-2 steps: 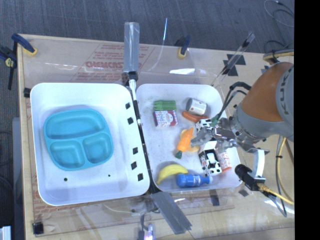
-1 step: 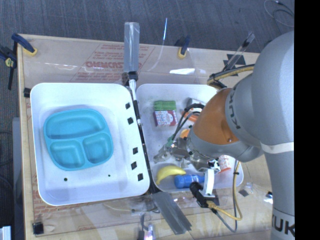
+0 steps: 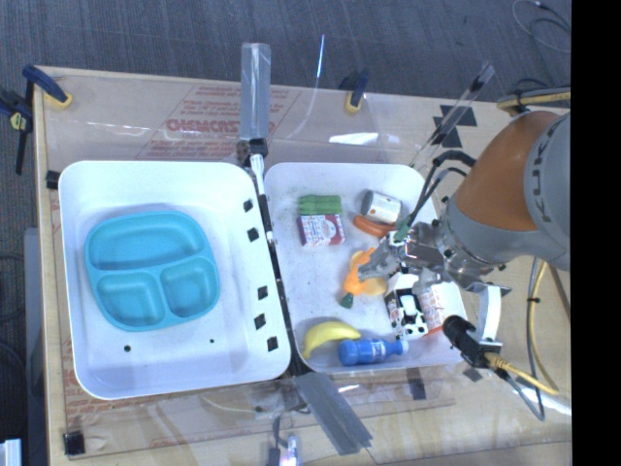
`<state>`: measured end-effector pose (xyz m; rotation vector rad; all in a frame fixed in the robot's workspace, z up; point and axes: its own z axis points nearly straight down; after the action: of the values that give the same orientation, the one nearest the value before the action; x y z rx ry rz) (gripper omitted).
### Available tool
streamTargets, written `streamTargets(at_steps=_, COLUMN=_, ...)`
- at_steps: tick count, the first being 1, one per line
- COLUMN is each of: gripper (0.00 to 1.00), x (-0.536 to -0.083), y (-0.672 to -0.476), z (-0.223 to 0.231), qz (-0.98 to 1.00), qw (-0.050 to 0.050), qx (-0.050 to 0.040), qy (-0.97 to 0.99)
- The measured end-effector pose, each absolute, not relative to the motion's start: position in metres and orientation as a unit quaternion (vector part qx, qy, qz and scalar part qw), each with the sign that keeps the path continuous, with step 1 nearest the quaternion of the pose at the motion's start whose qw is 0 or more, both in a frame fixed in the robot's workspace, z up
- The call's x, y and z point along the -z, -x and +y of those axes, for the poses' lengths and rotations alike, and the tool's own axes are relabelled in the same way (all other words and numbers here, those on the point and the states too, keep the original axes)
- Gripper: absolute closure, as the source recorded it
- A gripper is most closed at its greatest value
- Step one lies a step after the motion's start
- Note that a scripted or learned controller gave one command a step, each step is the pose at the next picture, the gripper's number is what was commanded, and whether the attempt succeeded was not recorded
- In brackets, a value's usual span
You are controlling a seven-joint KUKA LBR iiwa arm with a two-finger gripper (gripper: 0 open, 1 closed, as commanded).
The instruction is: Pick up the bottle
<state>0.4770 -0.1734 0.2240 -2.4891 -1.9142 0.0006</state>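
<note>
Blue bottle (image 3: pixel 371 350) is seen lying flat at the right bin's (image 3: pixel 291 187) near wall, touching the banana (image 3: pixel 331 335); gripper (image 3: pixel 396 260) sits over the orange item (image 3: pixel 361 275), finger state undeterminable; wrong-object grab is risked by clutter.

a robotics laboratory is indicated. two shallow white bins (image 3: pixel 97 357) are set side by side on a wooden desk (image 3: pixel 126 115), which is fastened at its edges with blue clamps (image 3: pixel 44 83) and covered by clear sheeting. a grey arm with an orange band (image 3: pixel 505 187) is mounted at the right, with loose cables (image 3: pixel 529 382) beside it. grey carpet (image 3: pixel 146 17) is seen beyond the desk.
</note>
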Motion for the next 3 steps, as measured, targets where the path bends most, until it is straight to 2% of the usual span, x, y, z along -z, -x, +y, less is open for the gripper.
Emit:
streamTargets(at_steps=1, gripper=0.0, x=-0.124, y=-0.475, z=-0.131, qz=-0.493, qw=0.004, qx=-0.0022, qy=0.87)
streamTargets(at_steps=2, gripper=0.0, x=-0.238, y=-0.483, z=-0.129, qz=-0.541, qw=0.001, qx=-0.0002, qy=0.841)
streamTargets(at_steps=3, gripper=0.0, x=-0.103, y=-0.476, z=-0.129, qz=-0.508, qw=0.003, qx=-0.0015, qy=0.861)
